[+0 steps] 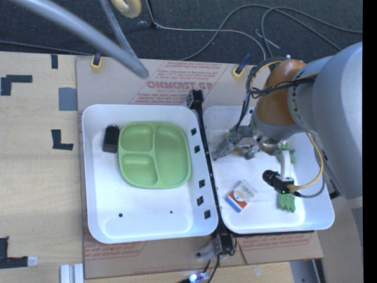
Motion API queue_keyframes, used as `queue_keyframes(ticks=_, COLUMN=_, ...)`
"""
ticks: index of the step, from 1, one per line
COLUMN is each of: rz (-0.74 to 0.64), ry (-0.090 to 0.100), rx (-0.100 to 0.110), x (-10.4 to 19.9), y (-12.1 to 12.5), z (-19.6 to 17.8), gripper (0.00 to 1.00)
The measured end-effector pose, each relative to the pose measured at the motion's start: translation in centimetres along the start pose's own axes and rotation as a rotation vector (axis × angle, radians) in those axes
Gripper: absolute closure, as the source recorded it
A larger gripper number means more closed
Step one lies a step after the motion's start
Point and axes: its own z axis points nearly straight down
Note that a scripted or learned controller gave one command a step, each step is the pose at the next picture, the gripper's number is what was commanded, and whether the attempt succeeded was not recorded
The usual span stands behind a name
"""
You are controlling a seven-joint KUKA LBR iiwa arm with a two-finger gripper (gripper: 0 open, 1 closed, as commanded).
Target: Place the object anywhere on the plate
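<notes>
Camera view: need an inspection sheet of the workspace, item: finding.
Surface: left bin and right bin, white, side by side.
Job's things: green plate with three compartments in the left bin; small white, red and blue packet lying in the right bin.
Clutter: black block beside the plate's left edge.
Grippers: gripper low in the right bin's far left part, apart from the packet.
Cables: black cables on the dark floor behind the bench.
Surroundings: printed cardboard sheet under the bins; wooden bench with black tape marks; grey pole crossing top left.
</notes>
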Motion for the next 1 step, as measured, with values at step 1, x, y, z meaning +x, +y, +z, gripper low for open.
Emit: queue_keyframes(ticks=1, rz=-0.001, ry=0.000, rx=-0.002, x=0.02, y=0.11, z=-1.32, gripper=1.00)
